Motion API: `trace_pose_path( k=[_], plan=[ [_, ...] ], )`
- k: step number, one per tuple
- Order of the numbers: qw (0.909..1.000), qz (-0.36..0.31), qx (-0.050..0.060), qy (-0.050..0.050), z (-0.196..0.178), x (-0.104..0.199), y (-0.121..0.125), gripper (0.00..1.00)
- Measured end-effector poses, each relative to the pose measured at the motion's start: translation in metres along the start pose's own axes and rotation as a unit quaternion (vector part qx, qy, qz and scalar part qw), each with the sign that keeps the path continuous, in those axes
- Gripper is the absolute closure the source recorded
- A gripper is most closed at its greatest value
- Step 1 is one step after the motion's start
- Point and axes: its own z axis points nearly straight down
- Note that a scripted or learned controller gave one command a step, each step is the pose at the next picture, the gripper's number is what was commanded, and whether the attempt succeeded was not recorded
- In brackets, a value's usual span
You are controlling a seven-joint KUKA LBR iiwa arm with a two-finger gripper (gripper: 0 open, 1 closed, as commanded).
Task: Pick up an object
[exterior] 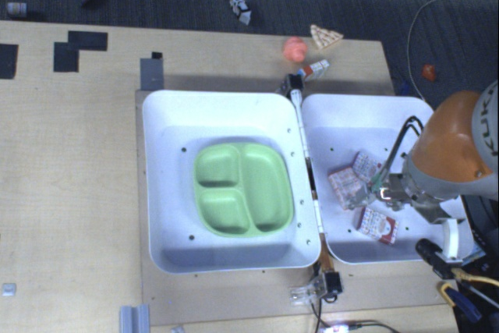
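Note:
The right white bin (343, 121) holds several small packets: a pale pink one (344, 185), a chequered one (365, 164) beside it, and a red-and-white one (377, 225) nearer the front. My gripper (376, 194) reaches in from the right, low over the bin, between the pink packet and the red-and-white one. Its tips sit close to the pink packet's right edge. The grey and orange wrist (448, 152) covers the bin's right side.
In the left white bin (168, 129) lies a green divided plate (241, 187). Behind the bins, on the bench, rest a pink ball (295, 50), a small tube (314, 70) and a triangular piece (326, 36). Cables hang at the front right.

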Motion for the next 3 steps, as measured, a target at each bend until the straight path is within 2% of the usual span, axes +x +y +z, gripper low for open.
trace_pose_path(
  k=[1, 2, 3],
  plan=[
    [1.0, -0.001, -0.001, 0.002, -0.011, 0.002, 0.001, 1.0],
    [1.0, -0.002, 0.003, 0.0, -0.133, -0.048, 0.097, 1.0],
    [1.0, -0.002, 0.005, 0.001, -0.131, 0.01, 0.09, 1.0]
  ],
)
